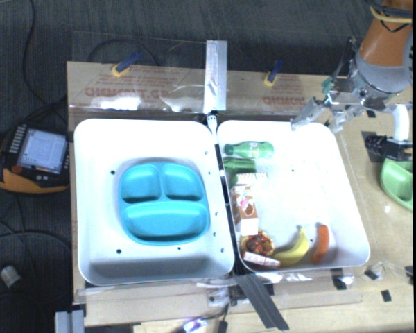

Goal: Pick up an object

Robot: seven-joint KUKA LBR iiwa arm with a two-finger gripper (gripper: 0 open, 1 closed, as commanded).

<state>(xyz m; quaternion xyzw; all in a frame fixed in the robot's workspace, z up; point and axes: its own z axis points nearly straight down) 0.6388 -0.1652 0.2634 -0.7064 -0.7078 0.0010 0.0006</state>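
Hovering above the right bin's (347,186) far right corner, our gripper (319,113), fingers apart and empty, has the green bottle (248,149) nearest, lying crosswise to its left.

Blue sectioned tray (164,202) in left white bin (97,144). Handheld screen device (38,152) on dark floor beside bench (left side). Green bowl-like item (399,179) at right edge.

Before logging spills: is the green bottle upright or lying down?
Lying down: the green bottle rests on its side in the right bin.
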